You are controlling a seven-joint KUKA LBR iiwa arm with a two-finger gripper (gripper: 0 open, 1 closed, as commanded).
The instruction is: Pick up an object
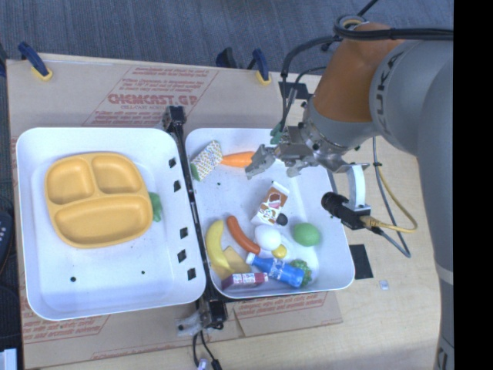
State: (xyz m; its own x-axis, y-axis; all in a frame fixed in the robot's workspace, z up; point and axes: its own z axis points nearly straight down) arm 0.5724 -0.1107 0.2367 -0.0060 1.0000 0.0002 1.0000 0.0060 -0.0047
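Cardboard (154, 99) printed with red lettering covers the bench under two shallow white bins, and grey carpet (154, 10) runs behind it; blue clamps (35, 60) pin the sheet at the far edge. From the camera view, the grey arm (385, 68) with its orange band reaches in from the right and hangs its gripper (281, 154) over the far part of the right bin (339, 272). Whether the pincer is open or closed, I cannot tell from here. Just left of the pincer lies a carrot (237, 159), with a checkered block (206, 160) beyond it. Nearer the front from the pincer sits a small carton (271, 203), then a sausage (242, 234), banana (215, 249), white egg (269, 239), green ball (306, 234) and blue bottle (277, 269). Well left of the pincer, the left bin (31, 284) holds a yellow divided tray (96, 199).
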